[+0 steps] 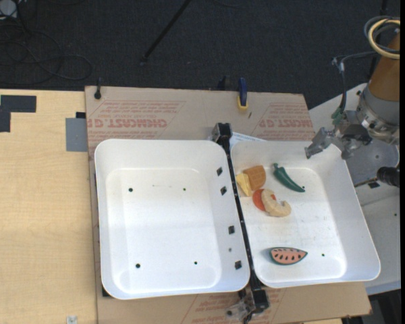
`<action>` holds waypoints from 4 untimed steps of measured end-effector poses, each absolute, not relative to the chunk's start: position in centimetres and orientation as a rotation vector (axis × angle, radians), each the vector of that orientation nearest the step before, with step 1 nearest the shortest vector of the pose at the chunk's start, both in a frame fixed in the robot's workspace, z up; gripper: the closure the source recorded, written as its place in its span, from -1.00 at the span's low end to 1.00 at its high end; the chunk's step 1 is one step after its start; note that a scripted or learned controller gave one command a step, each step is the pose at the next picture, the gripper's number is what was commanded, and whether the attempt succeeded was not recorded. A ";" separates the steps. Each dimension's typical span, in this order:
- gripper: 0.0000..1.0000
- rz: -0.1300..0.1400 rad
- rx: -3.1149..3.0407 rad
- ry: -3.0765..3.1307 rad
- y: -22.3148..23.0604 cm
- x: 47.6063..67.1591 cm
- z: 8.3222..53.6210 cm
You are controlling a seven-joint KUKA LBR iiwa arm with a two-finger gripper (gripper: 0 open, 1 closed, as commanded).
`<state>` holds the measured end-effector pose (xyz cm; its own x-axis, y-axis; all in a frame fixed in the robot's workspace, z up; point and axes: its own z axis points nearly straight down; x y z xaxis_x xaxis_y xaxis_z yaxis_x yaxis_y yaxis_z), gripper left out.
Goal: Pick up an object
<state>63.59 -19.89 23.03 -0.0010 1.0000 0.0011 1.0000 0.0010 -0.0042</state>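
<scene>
Camera view, looking down at a slant on the counter (34, 201), a pale wood surface carrying a brown cardboard sheet (162, 117) on which two shallow white bins sit side by side. Left bin (108, 181): white floor marked by a few small dark dots. Right bin (351, 214): holds all the loose objects. Near its upper left lies an orange-brown bread-like piece (255, 176) touching a pale yellow piece (244, 183) on its left. Just below these, a red piece (260, 199) lies against a tan curved piece (278, 208). To the upper right of this cluster, apart from it, a green chili pepper (287, 179) lies at an angle. Toward the bin's lower edge, well apart from the others, rests a watermelon slice (287, 255), rind side down in the view. A black divider strip (228, 194) runs between the two bins. Arm (385, 79): enters from the right, with the gripper (337, 139) hanging above the upper right corner of the right bin, outside the object cluster; whether its fingers are apart or together cannot be told from this angle, and no object is seen between them. A blue clamp (242, 93) sits at the cardboard's far edge.
</scene>
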 end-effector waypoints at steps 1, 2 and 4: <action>-1.00 0.006 -2.221 -2.216 -17.3 59.9 8.0; -1.00 0.001 -2.213 -2.225 -11.9 64.5 8.6; -1.00 0.020 -2.229 -2.225 -8.9 64.3 8.8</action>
<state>64.29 -8.95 8.76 0.0018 0.9999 -0.0142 1.0000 -0.0018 -0.0034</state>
